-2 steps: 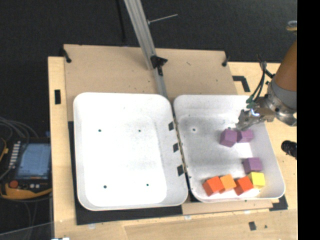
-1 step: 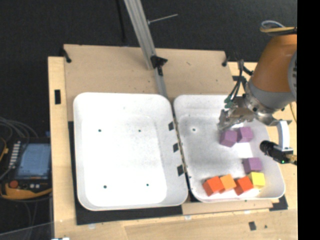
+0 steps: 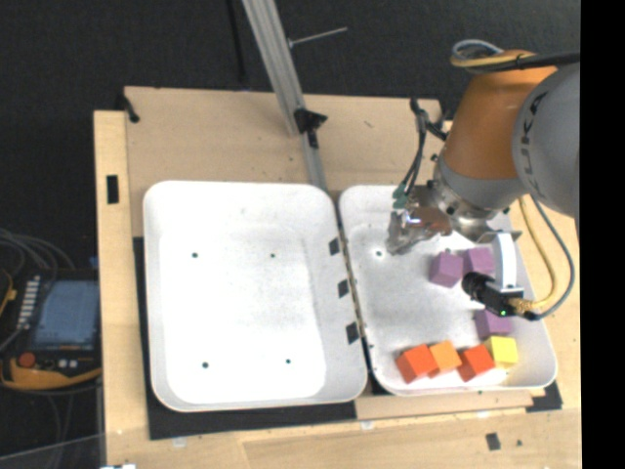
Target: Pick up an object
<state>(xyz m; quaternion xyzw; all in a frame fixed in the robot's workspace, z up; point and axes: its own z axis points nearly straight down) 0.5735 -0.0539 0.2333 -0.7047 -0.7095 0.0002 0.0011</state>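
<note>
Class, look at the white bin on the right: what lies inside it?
The right bin holds purple blocks mid-bin, another purple block, and a front row: orange blocks, a red block, a yellow block. The gripper hangs above. The arm covers the far corner.

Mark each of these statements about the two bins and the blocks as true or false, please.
1. The coloured blocks all lie in the right bin. True.
2. The purple block sits at the left bin's centre. False: it lies in the right bin, near the gripper.
3. The orange block lies along the right bin's near edge. True.
4. The yellow block is clamped in the gripper. False: it rests in the right bin's near right corner.
</note>
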